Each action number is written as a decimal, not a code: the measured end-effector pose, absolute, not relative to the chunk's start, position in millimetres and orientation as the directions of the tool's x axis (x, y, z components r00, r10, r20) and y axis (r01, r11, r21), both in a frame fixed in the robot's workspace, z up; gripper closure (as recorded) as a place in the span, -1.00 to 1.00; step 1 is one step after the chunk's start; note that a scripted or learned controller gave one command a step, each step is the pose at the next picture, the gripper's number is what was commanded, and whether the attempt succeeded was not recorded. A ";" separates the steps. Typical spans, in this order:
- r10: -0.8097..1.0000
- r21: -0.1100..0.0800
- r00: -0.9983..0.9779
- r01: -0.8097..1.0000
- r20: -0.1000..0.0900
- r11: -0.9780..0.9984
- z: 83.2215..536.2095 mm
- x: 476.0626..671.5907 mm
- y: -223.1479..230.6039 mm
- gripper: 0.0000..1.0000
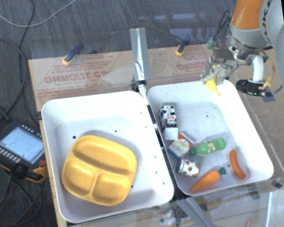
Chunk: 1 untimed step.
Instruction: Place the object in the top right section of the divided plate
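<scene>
The yellow divided plate (99,169) lies in the left bin (58,114), toward its front left, with one long section and two smaller ones. My gripper (215,76) hangs over the far right corner of the right bin (247,116). It is shut on a small yellow object (214,86), which sticks out below the fingers. The plate is far to the gripper's left and nearer the front.
The right bin holds a black-and-white carton (168,116), a small red and blue carton (179,146), a green bottle (208,147), a small can (188,168), a carrot (207,180) and a sausage (236,164). A metal divider post (139,58) stands between the bins.
</scene>
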State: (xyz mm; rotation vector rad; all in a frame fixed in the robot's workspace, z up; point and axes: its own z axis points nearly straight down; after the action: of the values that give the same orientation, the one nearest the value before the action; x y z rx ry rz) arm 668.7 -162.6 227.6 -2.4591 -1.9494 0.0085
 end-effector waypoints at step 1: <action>0.969 -0.006 0.245 0.969 -0.003 -0.245 305.1 669.4 -106.2 1.00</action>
State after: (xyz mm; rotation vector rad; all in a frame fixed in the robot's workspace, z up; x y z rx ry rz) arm 669.4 -106.2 305.1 -2.4765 -1.9279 0.0093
